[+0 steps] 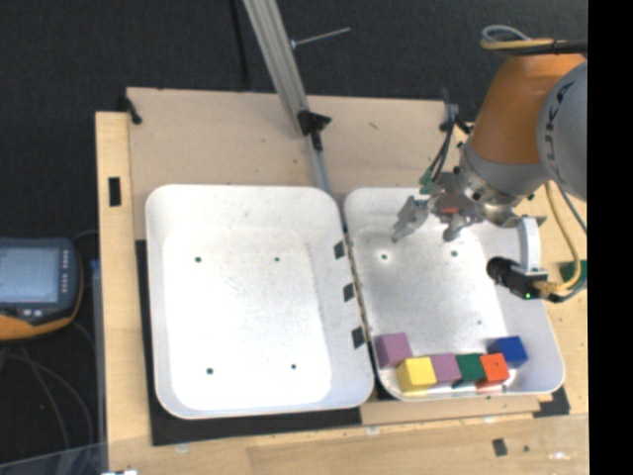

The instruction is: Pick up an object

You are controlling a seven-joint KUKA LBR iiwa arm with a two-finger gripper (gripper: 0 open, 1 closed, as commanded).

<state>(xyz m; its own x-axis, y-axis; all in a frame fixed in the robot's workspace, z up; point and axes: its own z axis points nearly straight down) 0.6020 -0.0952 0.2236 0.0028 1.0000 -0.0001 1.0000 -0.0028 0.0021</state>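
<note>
Wooden bench [227, 137] carries two white bins; over the right bin [435, 295] the hand [430, 221] hangs spread and holding nothing, coloured blocks [450, 364] well below it.

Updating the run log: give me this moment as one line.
gripper: open, holding nothing, above far part of right bin | blocks: clustered at near edge of right bin | pick: not yet done

The arm [519, 117] reaches in from the right, its gripper [430, 221] with jaws spread, holding nothing.
</note>
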